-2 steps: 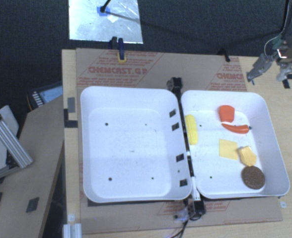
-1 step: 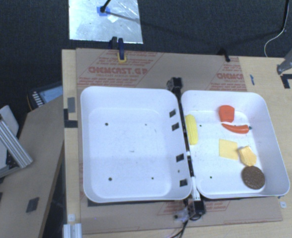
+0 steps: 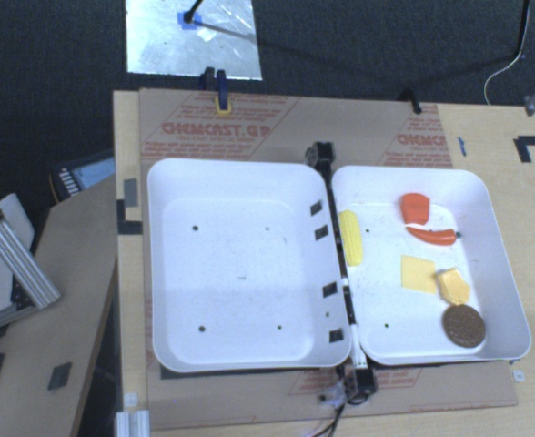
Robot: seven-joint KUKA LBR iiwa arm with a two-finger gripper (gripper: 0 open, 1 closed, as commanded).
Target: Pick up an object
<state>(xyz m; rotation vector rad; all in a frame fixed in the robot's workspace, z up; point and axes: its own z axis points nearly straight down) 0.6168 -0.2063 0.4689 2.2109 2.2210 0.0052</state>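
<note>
Nothing is picked yet. The right bin (image 3: 499,271) holds corn (image 3: 350,237), a cookie (image 3: 464,325), cheese (image 3: 418,274) and a pepper (image 3: 431,236). The gripper's state cannot be told. Next, it must descend over one item.

There are two white bins side by side on the bench, the left bin (image 3: 186,244) and the right bin (image 3: 495,244). In the right bin I count six small things, one of each kind: one yellow corn cob (image 3: 350,237) near the inner wall, one orange piece (image 3: 415,208), one long red chili pepper (image 3: 431,236), one flat pale yellow square (image 3: 418,273), one yellow chunk (image 3: 454,286) just beside the square, and one round brown cookie (image 3: 465,325). Four small black clips (image 3: 321,233) sit along the edge where the two bins meet.
</note>
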